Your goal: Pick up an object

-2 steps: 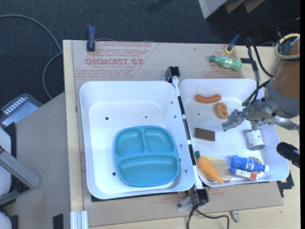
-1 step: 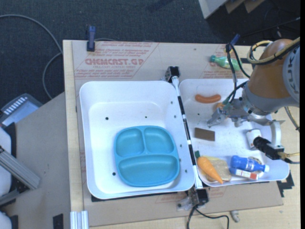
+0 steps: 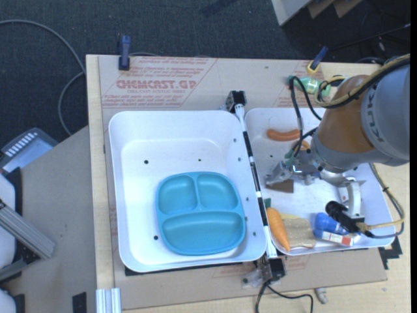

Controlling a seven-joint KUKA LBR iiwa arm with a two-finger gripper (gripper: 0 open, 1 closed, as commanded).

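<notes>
My gripper (image 3: 284, 173) is low in the right bin (image 3: 384, 204), near its left wall, with the grey and orange arm reaching in from the right. A small dark brown piece (image 3: 281, 186) lies right under and in front of the gripper; whether it is held cannot be made out. An orange sausage (image 3: 283, 134) lies at the back of this bin. Along the front edge are a carrot (image 3: 277, 228), a slice of bread (image 3: 300, 232), a blue item (image 3: 324, 224) and a red and white tube (image 3: 340, 239).
The left bin (image 3: 130, 135) holds a blue divided plate (image 3: 201, 211) toward its front. A black clip (image 3: 236, 99) sits where the two bins meet at the back. Cables hang off the arm over the right bin's far and right sides.
</notes>
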